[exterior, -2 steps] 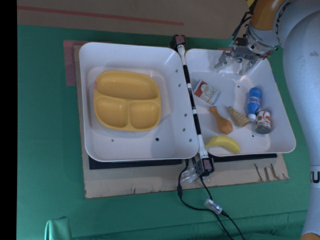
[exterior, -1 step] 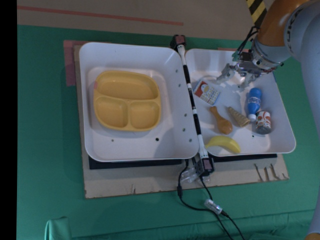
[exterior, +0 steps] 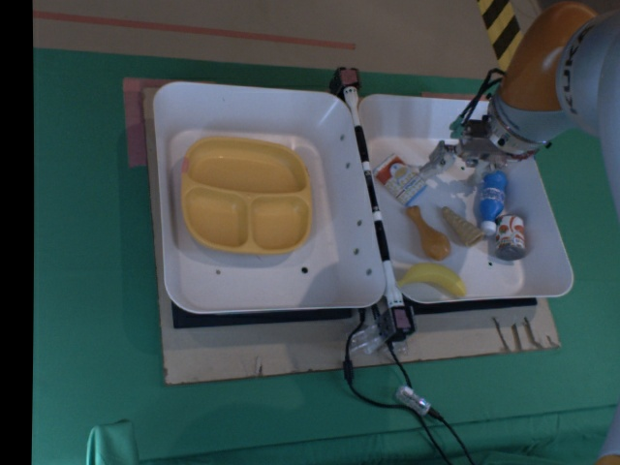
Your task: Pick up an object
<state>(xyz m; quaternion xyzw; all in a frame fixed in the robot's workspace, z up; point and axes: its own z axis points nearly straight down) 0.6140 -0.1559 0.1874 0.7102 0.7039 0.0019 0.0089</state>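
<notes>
Here the hand [exterior: 448, 155], its finger state impossible to tell, hovers in the right white bin [exterior: 542, 231] just beside the small red-and-white carton [exterior: 400, 179], which lies diagonally toward its lower left.

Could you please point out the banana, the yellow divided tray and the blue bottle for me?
banana [exterior: 433, 278], camera view, middle of its curve.
yellow divided tray [exterior: 246, 195], camera view, central divider.
blue bottle [exterior: 491, 200], camera view, body.

Green-covered bench [exterior: 87, 260], brown cardboard sheet [exterior: 252, 361], two white bins [exterior: 334, 211] side by side
</notes>
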